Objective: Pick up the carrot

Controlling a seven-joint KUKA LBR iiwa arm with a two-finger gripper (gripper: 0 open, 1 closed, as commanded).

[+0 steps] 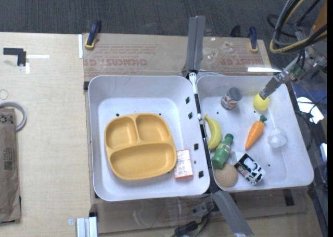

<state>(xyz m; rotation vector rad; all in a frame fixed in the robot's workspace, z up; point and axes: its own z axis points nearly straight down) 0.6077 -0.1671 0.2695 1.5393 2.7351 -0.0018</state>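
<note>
The orange carrot point(254, 133) with a green top lies in the right bin point(296, 173), slanted, its leafy end pointing up toward the lemon point(261, 103). My gripper point(269, 90) reaches in from the upper right and hangs just above the lemon, up and to the right of the carrot. Nothing shows in its grasp. The carrot lies free on the bin floor, apart from the gripper.
The right bin also holds a small can point(230, 98), a banana point(212, 132), a green bottle point(222, 151), a brown round item point(226, 175), a black-and-white toy point(250, 170) and a clear cup point(277, 138). The left bin point(99, 101) holds a yellow divided plate point(140, 145) and a small box point(183, 165).
</note>
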